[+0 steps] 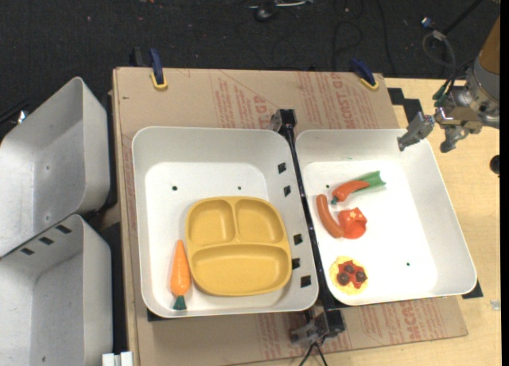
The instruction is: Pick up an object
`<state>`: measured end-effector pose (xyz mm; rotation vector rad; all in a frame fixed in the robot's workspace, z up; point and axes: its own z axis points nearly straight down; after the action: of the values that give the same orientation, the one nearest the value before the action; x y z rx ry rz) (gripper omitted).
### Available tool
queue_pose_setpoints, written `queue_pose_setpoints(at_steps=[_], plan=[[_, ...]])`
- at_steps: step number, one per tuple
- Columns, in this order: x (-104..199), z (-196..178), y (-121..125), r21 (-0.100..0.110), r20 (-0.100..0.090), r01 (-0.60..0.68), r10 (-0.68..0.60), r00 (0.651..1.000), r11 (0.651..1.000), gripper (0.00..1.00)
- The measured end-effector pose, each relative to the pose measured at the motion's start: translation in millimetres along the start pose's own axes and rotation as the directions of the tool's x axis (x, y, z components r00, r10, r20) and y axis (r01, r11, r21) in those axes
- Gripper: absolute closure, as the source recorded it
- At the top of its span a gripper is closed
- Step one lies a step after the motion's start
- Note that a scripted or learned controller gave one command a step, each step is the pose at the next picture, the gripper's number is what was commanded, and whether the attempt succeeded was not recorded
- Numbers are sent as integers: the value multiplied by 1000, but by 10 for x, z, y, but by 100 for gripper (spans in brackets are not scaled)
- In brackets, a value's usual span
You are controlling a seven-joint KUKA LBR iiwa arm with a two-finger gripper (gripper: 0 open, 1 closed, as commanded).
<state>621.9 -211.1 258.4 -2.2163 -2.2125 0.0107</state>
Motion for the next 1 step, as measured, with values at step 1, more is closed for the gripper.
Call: queue_pose_setpoints(at_steps=[1], plan=[[8, -79, 24, -13, 3, 3, -3, 1000, 1000, 0]])
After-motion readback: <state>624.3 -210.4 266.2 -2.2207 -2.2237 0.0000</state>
